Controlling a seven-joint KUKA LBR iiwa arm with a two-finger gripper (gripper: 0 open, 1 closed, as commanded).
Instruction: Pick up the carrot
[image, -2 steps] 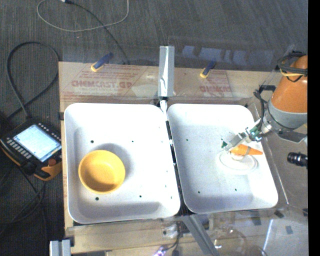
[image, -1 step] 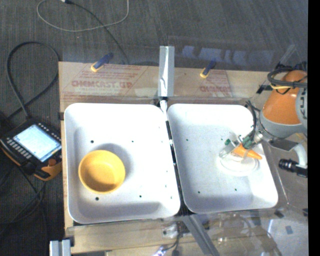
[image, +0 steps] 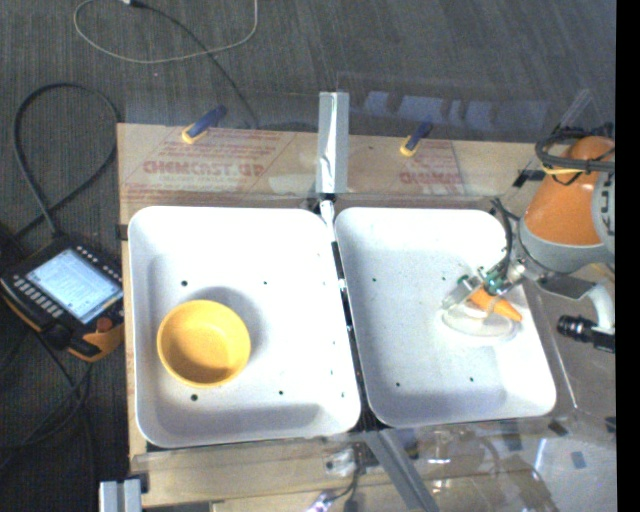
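One carrot (image: 494, 302) at end effector (image: 480, 297).

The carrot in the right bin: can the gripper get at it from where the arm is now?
Probably yes. The carrot lies in the right bin with the gripper right at it, and nothing else stands between them. Whether it holds the carrot cannot be told.
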